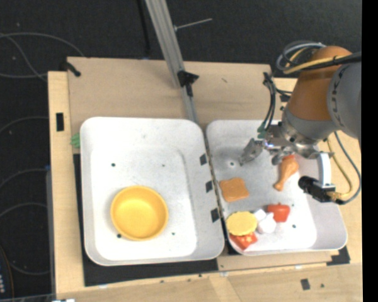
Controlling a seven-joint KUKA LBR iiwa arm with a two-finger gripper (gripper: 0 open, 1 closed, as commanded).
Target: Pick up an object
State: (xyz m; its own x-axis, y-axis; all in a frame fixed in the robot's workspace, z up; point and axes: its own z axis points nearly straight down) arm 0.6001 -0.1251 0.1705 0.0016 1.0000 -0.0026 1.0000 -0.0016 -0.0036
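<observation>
Setting: wooden bench (126,87) on dark flooring, carrying two shallow white bins side by side.
Task object: orange drumstick-shaped toy (286,170) in the right bin (230,137), likely the pick, since it lies just under the arm's wrist.
Orientation: its long axis runs steeply, thick end up beside the wrist, thin end down and a little left.
Gripper: gripper (252,151) sits just left of the drumstick, over bare bin floor; I cannot tell whether it is parted or closed, and nothing is seen held.
Arm: grey with an orange band (315,93), reaching in above the drumstick.
Nearby: tan square toast piece (234,189) lower left of the drumstick; red piece (278,212) below it.
Cluster: yellow burger-like toy (242,223) and white pieces crowd the bin's front corner.
Far left: yellow bowl (138,212) sits alone in the left bin (145,137).
Judgement: the drumstick lies apart from the clutter, so it looks the easiest grasp.
</observation>
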